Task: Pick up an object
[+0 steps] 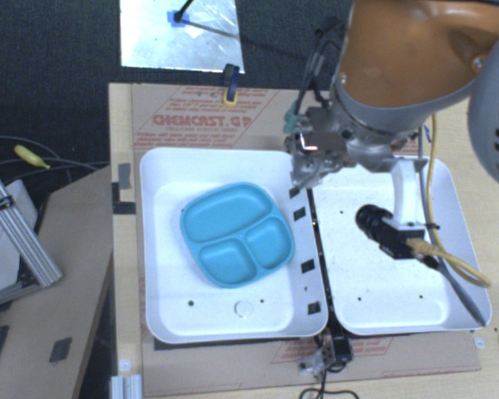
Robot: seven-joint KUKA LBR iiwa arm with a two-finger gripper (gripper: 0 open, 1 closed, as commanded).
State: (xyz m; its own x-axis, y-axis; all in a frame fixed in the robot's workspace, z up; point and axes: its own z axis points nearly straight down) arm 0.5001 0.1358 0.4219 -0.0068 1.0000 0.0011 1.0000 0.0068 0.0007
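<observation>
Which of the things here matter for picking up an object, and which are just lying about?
For the job:
- blue divided plate, lying in the left bin
- gripper, over the far end of the edge where the two bins meet

Lying about:
- printed cardboard sheet under the bins
- shiny sheet beyond it
- small blue and yellow clip at the cardboard's far edge

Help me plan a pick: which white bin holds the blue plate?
The bin on the view's left; the blue divided plate lies flat in its middle, unlike the bin on the right.
</observation>
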